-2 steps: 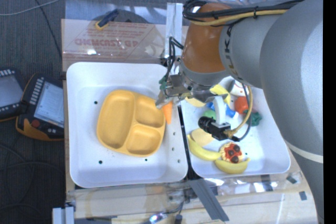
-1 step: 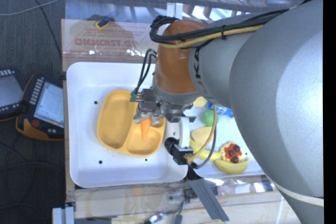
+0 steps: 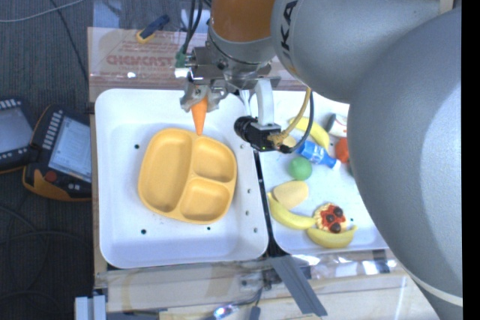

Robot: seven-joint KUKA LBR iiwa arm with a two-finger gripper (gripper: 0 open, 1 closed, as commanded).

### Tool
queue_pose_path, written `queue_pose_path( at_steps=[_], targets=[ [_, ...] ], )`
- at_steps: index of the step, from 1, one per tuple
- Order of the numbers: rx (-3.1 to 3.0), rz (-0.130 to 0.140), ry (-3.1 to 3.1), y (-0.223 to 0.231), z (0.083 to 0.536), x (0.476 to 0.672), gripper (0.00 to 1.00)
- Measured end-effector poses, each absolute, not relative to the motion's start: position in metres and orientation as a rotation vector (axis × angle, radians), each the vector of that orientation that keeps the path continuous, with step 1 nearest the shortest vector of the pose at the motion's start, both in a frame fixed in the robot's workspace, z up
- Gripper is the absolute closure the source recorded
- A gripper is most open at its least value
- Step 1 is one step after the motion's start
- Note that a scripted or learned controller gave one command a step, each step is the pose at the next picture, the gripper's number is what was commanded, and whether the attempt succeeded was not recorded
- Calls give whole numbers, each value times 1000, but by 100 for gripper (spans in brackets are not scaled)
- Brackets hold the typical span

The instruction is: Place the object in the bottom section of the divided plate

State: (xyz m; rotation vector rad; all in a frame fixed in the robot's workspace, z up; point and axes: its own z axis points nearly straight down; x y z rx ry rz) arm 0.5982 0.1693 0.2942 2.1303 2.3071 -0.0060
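A yellow divided plate [image 3: 169,170] lies in the left white bin [image 3: 120,228]; it has one long section on its left and two smaller ones on its right. My gripper [image 3: 201,98] hangs over the plate's far edge. It is shut on a small orange carrot [image 3: 199,118], which points down with its tip just above the plate's far rim. All three plate sections hold nothing.
The right bin [image 3: 367,240] holds a banana [image 3: 318,133], a blue can [image 3: 316,154], a green ball [image 3: 301,168], a red item [image 3: 341,150], a pale wedge [image 3: 290,194], another banana [image 3: 289,216] and a fruit tart [image 3: 331,225]. A pendant [image 3: 60,154] lies left of the bench.
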Motion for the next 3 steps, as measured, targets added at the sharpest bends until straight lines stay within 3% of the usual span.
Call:
queue_pose_path(
  at_steps=[1,2,3],
  targets=[
    [2411,-10,2017,189,243,536,100],
    [2409,-18,2022,190,251,536,100],
    [2409,-17,2022,190,251,536,0]
  ],
)
